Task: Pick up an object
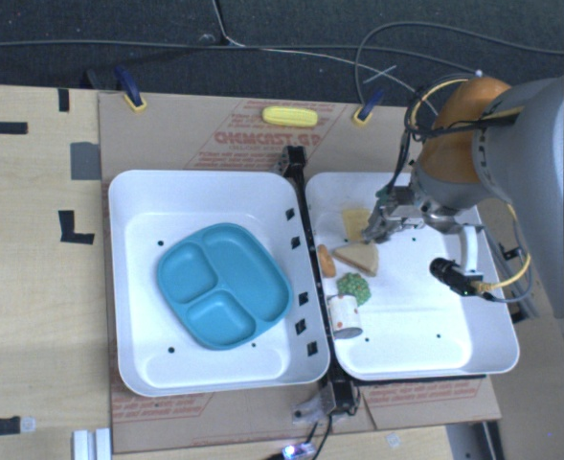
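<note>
The gripper point(382, 220) hangs low in the right bin point(454, 348), seemingly touching the yellow wedge point(355, 223); its opening is too blurred to tell. The tan sandwich piece point(358, 258) lies just beside.

I count two white bins point(128, 257) — one blue tray point(223, 285) in the left. The right bin point(454, 343) holds five small things: a yellow piece point(355, 222), a tan wedge point(358, 258), an orange bit point(327, 261), a green lump point(352, 287), a white can point(344, 315). One yellow banana point(289, 116) lies far off.
</note>
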Robot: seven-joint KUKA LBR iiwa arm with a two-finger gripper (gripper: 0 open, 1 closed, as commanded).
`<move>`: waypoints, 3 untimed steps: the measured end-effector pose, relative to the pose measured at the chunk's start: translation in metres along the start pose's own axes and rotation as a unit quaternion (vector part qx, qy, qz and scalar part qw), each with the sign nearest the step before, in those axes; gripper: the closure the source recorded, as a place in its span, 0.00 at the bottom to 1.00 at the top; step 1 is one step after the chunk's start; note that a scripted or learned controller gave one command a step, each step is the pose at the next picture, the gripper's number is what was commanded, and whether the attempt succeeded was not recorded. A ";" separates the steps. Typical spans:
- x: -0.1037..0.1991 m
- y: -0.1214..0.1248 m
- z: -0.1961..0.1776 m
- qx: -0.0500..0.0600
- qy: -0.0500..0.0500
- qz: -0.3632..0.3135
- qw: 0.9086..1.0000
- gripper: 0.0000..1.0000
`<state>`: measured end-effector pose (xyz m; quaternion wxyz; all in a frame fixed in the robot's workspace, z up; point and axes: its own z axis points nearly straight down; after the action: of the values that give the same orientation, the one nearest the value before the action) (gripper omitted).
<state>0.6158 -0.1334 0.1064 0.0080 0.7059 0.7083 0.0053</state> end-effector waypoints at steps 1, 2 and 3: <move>-0.010 0.001 -0.055 0.007 0.001 0.001 1.000 1.00; -0.015 0.005 -0.099 0.007 0.001 0.001 1.000 1.00; -0.015 0.008 -0.153 0.007 0.001 0.001 1.000 1.00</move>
<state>0.6205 -0.1480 0.2592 0.0024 0.7065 0.7077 0.0013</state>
